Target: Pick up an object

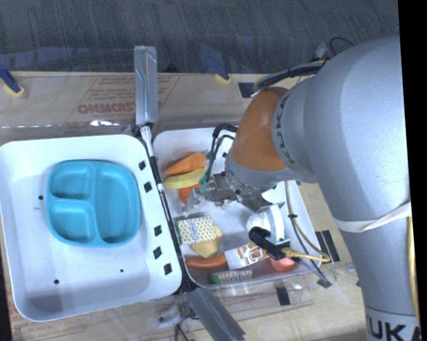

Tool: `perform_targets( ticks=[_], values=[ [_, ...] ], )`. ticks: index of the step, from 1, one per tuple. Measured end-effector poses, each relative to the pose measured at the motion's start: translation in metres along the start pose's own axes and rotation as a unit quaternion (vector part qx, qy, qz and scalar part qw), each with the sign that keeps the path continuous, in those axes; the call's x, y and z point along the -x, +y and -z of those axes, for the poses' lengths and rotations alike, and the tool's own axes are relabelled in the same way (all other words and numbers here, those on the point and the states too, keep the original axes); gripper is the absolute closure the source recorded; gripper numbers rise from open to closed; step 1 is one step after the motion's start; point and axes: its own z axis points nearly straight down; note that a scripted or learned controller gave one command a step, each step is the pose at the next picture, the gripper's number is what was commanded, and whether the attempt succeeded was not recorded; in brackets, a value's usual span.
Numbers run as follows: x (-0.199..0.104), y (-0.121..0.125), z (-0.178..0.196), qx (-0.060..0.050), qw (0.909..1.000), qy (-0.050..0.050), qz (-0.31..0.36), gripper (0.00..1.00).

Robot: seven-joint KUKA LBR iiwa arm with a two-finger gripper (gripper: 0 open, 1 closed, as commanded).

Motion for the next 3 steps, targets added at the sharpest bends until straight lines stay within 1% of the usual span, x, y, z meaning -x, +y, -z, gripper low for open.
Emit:
perform_targets(
  ticks=[1, 2, 3],
  values=[
    [0.006, 0.005, 0.050, 0.003, 0.9987, 0.000, -0.052, 0.00],
    [0.008, 0.076, -0.009, 0.002, 0.9999, 0.000, -0.014, 0.00],
    [0.006, 0.077, 0.002, 0.001, 1.0000, 0.000, -0.009, 1.00]
  ],
)
